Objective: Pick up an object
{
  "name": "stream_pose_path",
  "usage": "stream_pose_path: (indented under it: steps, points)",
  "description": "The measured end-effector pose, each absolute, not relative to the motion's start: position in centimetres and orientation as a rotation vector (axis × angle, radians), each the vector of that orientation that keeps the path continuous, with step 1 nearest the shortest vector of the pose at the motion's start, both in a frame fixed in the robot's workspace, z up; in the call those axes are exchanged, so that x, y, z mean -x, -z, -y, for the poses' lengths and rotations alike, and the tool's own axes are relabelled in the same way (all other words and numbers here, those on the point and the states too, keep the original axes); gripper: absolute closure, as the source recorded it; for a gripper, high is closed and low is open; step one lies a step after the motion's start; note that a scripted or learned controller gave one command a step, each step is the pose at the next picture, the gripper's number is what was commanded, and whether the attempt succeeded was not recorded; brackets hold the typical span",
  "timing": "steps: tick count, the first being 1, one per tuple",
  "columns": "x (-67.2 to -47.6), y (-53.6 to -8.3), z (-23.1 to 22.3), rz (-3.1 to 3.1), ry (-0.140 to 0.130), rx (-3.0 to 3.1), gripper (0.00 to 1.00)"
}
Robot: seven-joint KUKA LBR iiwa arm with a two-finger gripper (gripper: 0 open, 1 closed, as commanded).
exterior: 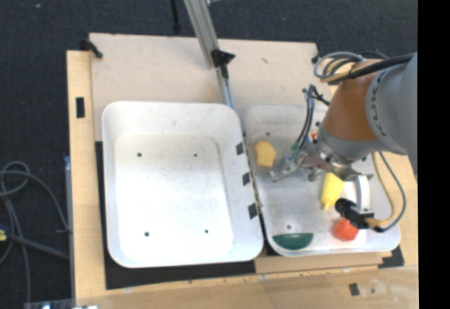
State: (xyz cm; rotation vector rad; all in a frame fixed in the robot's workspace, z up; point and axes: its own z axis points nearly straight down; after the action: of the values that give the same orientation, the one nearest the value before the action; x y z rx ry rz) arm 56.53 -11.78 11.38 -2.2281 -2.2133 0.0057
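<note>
No legible brand, label or writing on any item. In the right bin point(278, 121): yellow rounded object point(265, 153) near the left wall, no clear long axis; yellow elongated object point(329, 191) just below the wrist, long axis roughly upright in the camera view, leaning slightly; orange-red object point(344, 229) near the lower right corner; dark green bowl-like object point(292, 239) against the near rim. Gripper point(281, 170) low over the right bin, just beside the yellow rounded object, nothing visibly between the fingers, open or closed state impossible to tell; left bin point(176, 181) alongside on the surface point(155, 68).
</note>
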Motion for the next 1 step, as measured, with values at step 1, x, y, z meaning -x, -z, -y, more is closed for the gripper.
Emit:
stream_pose_path:
  steps: [1]
  points:
    - [-56.75, -12.77, 11.78, 2.211, 0.006, 2.237, 1.00]
